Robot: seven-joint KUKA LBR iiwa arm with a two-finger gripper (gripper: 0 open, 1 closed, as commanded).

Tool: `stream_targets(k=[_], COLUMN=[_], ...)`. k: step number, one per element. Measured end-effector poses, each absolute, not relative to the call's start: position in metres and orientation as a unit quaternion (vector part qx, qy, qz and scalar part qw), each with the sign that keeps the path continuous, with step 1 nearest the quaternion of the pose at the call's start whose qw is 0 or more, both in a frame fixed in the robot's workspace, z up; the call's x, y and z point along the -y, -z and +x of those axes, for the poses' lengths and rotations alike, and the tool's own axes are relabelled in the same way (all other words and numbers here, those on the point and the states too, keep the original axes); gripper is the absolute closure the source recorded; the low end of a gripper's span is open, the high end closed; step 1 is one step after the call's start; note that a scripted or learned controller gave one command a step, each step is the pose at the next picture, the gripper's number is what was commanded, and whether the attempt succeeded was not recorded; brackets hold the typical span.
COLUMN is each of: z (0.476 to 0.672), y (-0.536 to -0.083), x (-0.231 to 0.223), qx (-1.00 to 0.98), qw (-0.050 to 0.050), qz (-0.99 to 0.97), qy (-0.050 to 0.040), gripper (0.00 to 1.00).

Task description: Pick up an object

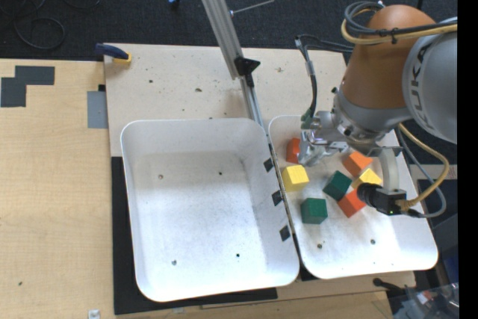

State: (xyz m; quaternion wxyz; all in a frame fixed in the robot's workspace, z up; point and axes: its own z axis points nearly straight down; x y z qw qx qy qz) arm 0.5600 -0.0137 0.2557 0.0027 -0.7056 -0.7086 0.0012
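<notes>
Several blocks crowd the claw (312,149); it could nudge the yellow cube (296,175) aside. Claw's state: cannot tell.

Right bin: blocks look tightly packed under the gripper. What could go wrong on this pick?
1. The gripper sits low over the right bin beside the red block and yellow block; it may just push them.
2. The dark green block touches an orange-red block, so both might move together.

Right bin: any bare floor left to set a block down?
Yes: right bin floor along its near rim, below the green cube. Crowded up top: yellow cube, dark green block and orange blocks cluster by the gripper.
</notes>
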Motion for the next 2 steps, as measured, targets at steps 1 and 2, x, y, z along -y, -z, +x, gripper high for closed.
stream_targets(k=[1,2], z=[0.584,0.598], y=[-0.250,-0.243], x=[-0.024,-0.062], qx=[0.708,0.708], qw=[0.001,0.001], qz=[-0.706,-0.706], qy=[-0.0006,-0.0008], gripper=[1.00,1.00])
